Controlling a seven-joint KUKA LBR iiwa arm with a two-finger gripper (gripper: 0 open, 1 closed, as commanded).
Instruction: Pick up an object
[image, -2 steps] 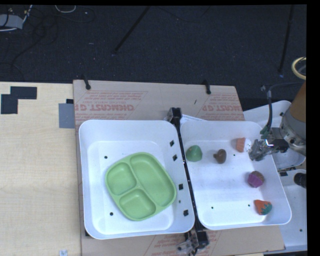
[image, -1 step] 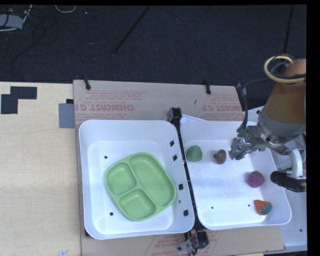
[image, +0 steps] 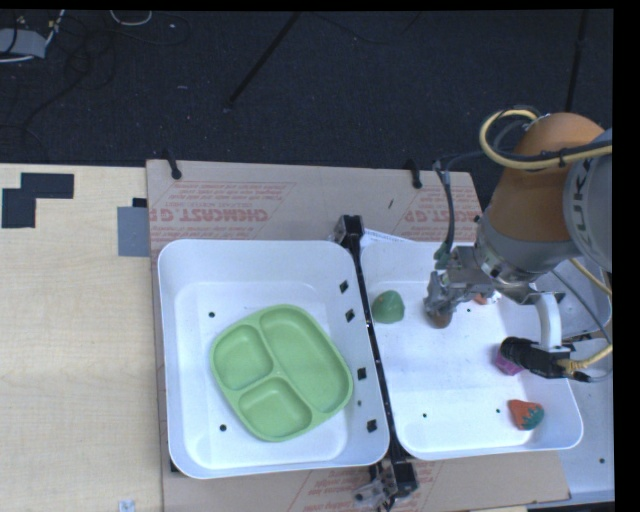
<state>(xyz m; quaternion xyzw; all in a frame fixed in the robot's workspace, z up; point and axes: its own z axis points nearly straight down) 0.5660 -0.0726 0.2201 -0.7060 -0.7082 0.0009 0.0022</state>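
Green rounded lump (image: 388, 306), no clear long axis, beside end effector (image: 439, 314); grip state unclear.

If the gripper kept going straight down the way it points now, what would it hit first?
Most likely the bare floor of the right bin. The gripper points down just right of the green lump, apparently missing it, though depth is hard to judge.

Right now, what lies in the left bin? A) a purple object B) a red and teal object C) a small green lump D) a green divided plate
D: the green divided plate lies flat in the left bin, while the small green lump sits in the right bin near the divider.
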